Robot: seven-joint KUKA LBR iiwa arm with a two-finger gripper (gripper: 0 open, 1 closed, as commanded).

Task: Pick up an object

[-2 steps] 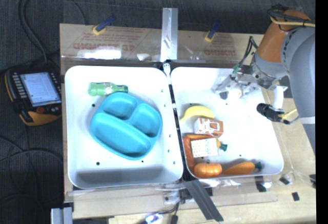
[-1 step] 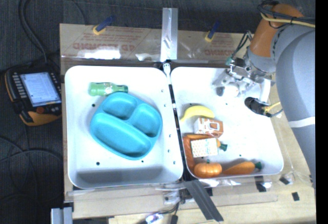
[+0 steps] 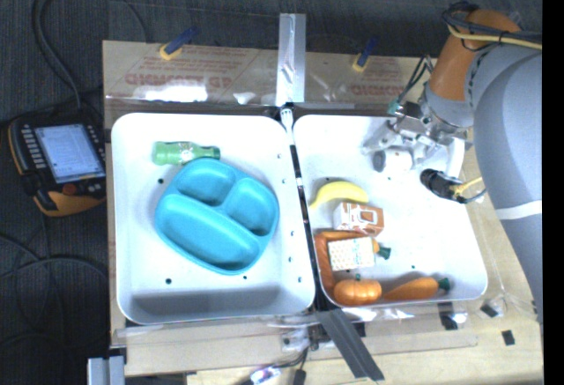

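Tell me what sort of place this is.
Probably a robotics lab's grasping test bench: a robot arm reaches over two white bins of toy food, and a teach pendant with cables lies on the carpet.

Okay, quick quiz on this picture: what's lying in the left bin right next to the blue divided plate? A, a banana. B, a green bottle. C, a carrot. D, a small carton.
B: the green bottle lies on its side at the upper left edge of the blue divided plate in the left bin; the banana, carrot and small carton are all in the right bin.
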